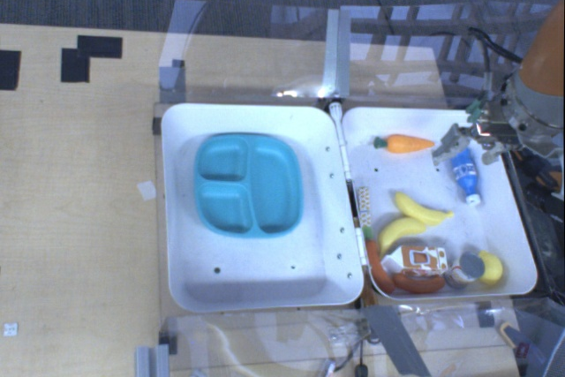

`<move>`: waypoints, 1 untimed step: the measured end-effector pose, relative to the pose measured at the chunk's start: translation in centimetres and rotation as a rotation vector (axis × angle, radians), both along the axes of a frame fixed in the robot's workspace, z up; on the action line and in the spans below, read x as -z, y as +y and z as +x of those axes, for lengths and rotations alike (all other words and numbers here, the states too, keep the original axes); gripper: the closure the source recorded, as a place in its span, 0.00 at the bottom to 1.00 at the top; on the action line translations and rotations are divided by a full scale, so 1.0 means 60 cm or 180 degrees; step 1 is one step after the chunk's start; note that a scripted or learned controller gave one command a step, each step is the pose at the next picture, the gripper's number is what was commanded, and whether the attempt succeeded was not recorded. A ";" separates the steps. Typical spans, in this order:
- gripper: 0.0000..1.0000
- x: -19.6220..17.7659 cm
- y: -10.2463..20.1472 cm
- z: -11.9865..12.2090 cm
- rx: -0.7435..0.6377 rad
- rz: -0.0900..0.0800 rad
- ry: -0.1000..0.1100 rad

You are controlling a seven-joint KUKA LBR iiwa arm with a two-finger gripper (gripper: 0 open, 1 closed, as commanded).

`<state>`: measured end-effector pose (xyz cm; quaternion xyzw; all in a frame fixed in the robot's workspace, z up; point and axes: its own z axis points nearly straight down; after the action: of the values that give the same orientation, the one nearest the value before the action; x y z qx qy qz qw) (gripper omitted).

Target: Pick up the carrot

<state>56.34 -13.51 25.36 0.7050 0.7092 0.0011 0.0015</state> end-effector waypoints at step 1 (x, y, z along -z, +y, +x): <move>0.00 0.110 0.046 0.158 0.0121 0.0003 0.0003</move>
<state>65.85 -10.73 18.78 0.7184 0.6957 0.0010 0.0008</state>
